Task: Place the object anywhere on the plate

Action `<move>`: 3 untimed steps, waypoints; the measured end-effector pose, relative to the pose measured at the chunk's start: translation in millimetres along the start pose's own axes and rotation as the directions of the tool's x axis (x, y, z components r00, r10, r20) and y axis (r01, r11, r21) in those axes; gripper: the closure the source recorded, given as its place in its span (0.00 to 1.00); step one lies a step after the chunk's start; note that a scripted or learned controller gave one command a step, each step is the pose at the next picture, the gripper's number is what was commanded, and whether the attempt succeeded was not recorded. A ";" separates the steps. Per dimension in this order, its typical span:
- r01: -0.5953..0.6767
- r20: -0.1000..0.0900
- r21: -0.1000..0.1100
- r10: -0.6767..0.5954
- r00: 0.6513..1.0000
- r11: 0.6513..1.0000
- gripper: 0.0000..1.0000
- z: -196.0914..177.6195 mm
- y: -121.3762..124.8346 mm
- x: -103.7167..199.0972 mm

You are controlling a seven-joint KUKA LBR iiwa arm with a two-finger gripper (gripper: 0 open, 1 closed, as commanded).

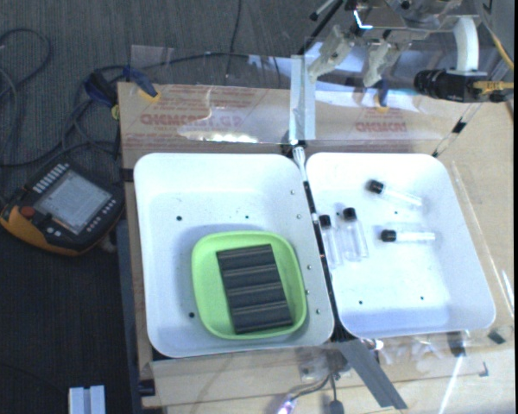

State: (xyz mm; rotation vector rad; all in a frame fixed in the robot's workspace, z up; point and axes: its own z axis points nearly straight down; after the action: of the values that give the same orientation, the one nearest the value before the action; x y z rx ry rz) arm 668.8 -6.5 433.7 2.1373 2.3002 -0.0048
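A lime-green square plate (205, 310) lies in the front middle of the left bin (164, 205). A dark grey ridged block (255, 288) rests flat on the plate, covering most of its centre. In the right bin (414, 300) lie several clear vials with black caps, among them one (394, 194) near the back, one (406, 235) in the middle and two (352, 231) near the left wall. My gripper (355, 61) hangs high above the back edge of the right bin, well away from the plate. It is open, with nothing between its two pale fingers (331, 53).
A clear plastic sheet with red lettering (207, 115) stands behind the bins. A teach pendant (65, 207) and cables lie on the floor at the left. A raised divider (311, 222) runs between the two bins.
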 end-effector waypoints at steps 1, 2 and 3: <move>0.081 -0.001 0.000 -0.081 0.997 0.997 0.00 0.3 1.6 21.4; 0.187 -0.001 0.000 -0.187 0.982 0.982 0.00 0.3 3.2 41.9; 0.206 0.000 0.000 -0.206 0.979 0.979 0.00 0.1 2.0 25.1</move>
State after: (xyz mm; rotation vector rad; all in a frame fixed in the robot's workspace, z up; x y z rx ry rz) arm 669.0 18.7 433.5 1.8885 2.5091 -0.0046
